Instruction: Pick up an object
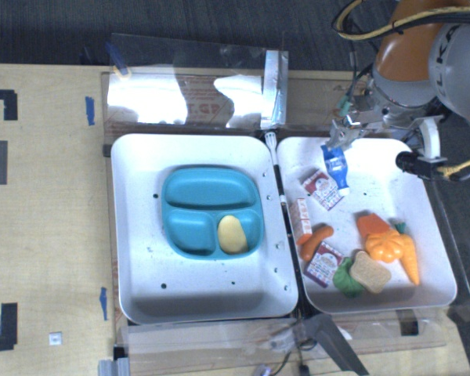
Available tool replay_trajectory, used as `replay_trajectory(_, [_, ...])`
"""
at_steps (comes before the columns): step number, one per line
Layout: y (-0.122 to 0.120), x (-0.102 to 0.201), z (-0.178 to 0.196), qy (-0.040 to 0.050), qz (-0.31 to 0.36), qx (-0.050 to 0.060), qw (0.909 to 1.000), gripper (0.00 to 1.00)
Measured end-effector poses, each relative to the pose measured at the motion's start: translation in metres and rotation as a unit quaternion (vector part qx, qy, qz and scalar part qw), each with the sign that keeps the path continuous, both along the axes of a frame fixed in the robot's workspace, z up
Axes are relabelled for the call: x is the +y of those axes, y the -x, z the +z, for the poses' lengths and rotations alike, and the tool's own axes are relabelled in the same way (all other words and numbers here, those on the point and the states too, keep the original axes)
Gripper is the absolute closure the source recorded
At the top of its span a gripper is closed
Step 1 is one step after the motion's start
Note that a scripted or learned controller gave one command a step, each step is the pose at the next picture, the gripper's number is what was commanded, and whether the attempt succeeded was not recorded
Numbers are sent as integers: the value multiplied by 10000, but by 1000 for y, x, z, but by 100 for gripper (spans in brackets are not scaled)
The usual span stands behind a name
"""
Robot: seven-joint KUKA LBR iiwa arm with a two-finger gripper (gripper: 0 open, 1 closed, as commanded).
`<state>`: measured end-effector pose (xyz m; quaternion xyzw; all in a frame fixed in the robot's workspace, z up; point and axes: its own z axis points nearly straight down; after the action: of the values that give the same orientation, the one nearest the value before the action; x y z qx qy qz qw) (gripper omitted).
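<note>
My gripper (341, 134) hangs over the far left part of the right bin (439, 233). It is shut on the top edge of a small blue packet (335, 167), which dangles below the fingers above the bin floor. Just under it lies a red and white packet (323, 189). Further forward in the same bin are a small carrot (315, 240), a second red and white packet (323, 264), an orange pepper beside a large carrot (388, 245), a bread slice (370, 272) and a green piece (345, 280).
The left bin (133, 233) holds a blue divided tray (196, 210) with a yellow lemon (232, 233) in its near right compartment. A narrow packet (303, 215) lies along the right bin's left wall. A clear plastic sheet (188, 92) stands behind the bins.
</note>
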<state>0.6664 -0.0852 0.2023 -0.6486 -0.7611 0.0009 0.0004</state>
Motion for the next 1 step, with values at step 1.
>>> replay_trajectory(1, [29, 51, 6, -13, 1008, 20, 9949, 100])
